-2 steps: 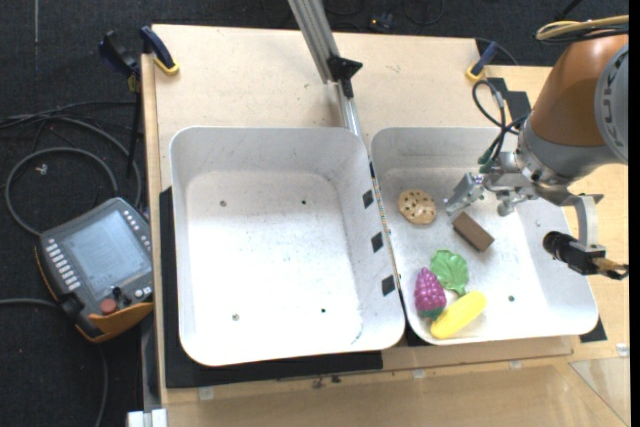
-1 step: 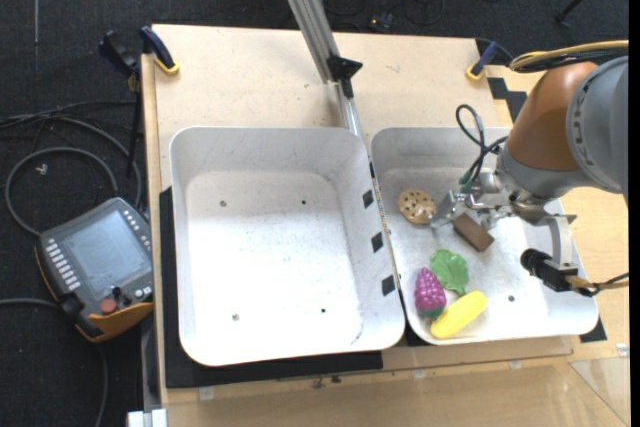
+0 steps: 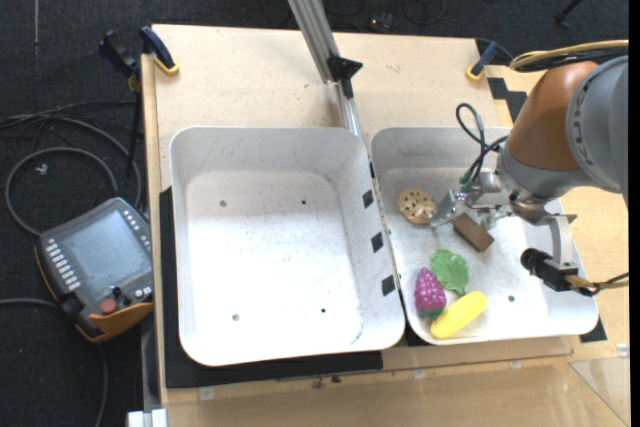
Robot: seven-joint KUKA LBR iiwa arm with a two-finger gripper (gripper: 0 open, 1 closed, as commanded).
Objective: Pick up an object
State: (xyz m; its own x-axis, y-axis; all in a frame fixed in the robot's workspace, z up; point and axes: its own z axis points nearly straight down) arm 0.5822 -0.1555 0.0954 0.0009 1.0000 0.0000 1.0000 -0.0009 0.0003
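Nearest the lens, along the bottom of the camera view, ran the pale wooden front edge of the bench [image 3: 400,393], and just behind it sat the two shallow white plastic bins. In the right bin [image 3: 420,150], closest to that front edge, a yellow plastic corn cob or banana-shaped toy [image 3: 459,314] lay tilted, touching a purple bunch of toy grapes [image 3: 430,292] on its left. A green leafy toy [image 3: 452,269] rested just behind both, touching the grapes. Farther back, near the bin's left wall, lay a round tan cookie with dark specks [image 3: 416,206]. A small brown rectangular block [image 3: 474,234] lay tilted near the middle of the bin, to the right of the cookie.

From the right reached the grey arm with its orange band [image 3: 548,130], bent low over the right bin. Its two-finger gripper [image 3: 458,208] hung just above and beside the brown block, between the block and the cookie. Whether its fingers were spread or closed could not be made out, and nothing was seen held between them.

Beside it, the large left bin [image 3: 200,165] lay against the right bin's wall. Off the bench to the left, a grey and orange handheld control pendant [image 3: 95,265] rested on the dark floor, with black cables near it.
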